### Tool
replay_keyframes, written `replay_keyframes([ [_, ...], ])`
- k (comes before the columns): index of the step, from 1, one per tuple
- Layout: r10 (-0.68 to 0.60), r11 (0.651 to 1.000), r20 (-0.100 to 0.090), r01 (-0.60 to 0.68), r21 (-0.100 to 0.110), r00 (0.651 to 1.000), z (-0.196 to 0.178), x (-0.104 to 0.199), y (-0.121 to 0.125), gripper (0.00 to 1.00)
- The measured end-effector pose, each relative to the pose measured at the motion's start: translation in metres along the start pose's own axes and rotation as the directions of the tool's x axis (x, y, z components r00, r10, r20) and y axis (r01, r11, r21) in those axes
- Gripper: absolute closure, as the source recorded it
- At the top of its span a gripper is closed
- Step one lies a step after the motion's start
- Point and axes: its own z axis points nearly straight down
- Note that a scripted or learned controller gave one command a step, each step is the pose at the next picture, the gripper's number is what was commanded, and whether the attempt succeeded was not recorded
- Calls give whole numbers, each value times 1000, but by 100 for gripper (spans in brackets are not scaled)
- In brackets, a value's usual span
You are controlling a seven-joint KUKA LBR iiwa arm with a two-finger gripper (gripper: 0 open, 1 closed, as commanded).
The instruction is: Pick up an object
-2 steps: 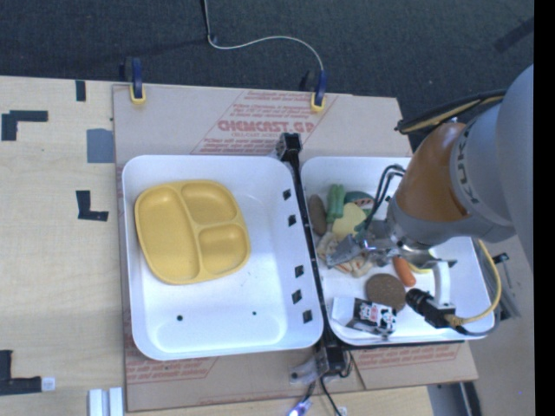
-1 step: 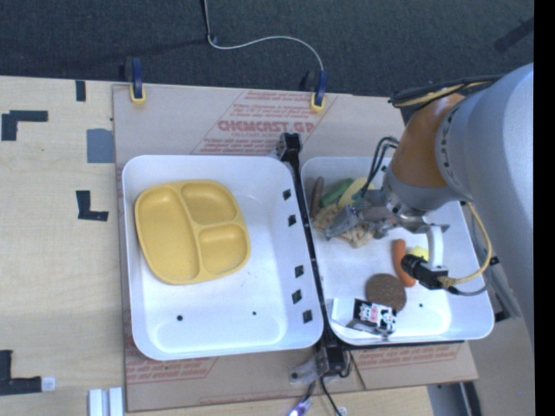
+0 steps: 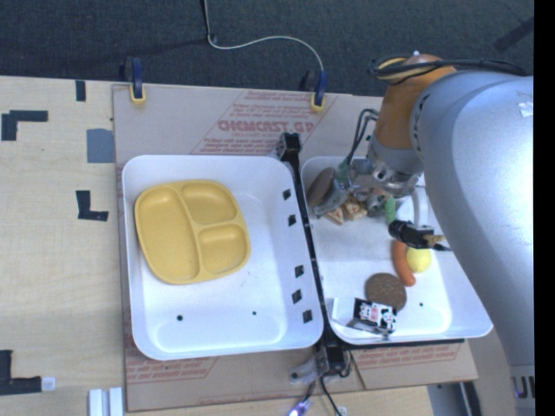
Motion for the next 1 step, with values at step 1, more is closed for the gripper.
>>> replay_keyframes([
  [1, 2, 997, -6, -2, -76, 1000, -81, 11, 7, 0],
])
